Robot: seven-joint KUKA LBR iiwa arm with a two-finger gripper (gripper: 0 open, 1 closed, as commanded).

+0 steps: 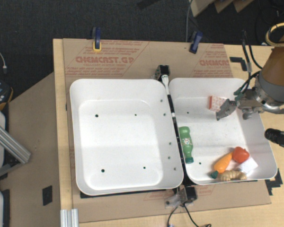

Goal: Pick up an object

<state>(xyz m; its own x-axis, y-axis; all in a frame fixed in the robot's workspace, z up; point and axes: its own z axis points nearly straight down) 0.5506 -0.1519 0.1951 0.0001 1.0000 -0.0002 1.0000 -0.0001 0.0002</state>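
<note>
My gripper hangs over the back right part of the right bin, fingers spread open with nothing between them. A small red and white packet lies just left of the left fingertip. A green bottle lies along the bin's left wall. In the front right corner an orange carrot-like piece, a red tomato-like piece, a white block and a tan knobbly piece are bunched together.
The left bin sits beside the right one, sharing a dark divider. Both rest on a cardboard-covered bench held by blue clamps. Cables run at the back right by the arm.
</note>
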